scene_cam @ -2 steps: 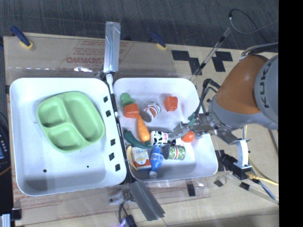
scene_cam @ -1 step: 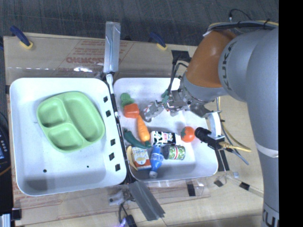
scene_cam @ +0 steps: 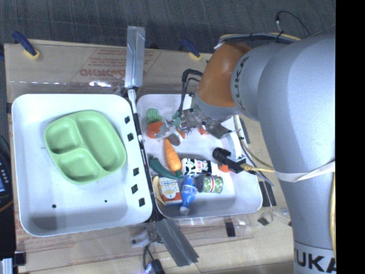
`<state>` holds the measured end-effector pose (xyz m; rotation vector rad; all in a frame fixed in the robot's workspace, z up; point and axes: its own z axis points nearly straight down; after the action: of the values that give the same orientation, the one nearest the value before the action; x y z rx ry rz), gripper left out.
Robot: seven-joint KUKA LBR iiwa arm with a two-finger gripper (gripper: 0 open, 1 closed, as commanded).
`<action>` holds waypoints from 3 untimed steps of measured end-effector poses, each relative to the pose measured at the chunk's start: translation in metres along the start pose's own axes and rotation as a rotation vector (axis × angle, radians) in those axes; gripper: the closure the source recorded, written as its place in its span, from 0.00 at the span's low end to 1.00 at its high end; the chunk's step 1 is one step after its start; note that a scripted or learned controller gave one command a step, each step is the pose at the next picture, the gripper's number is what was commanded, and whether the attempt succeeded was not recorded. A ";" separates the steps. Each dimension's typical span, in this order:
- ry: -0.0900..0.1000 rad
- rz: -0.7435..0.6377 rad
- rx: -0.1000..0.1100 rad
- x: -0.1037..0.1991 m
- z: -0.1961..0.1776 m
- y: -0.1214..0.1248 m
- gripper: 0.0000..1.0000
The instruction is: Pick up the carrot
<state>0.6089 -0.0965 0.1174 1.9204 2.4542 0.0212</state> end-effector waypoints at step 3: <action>0.005 0.540 0.036 0.013 0.026 -0.026 0.00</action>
<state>0.5817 -0.0898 0.0902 2.5302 1.8705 -0.0073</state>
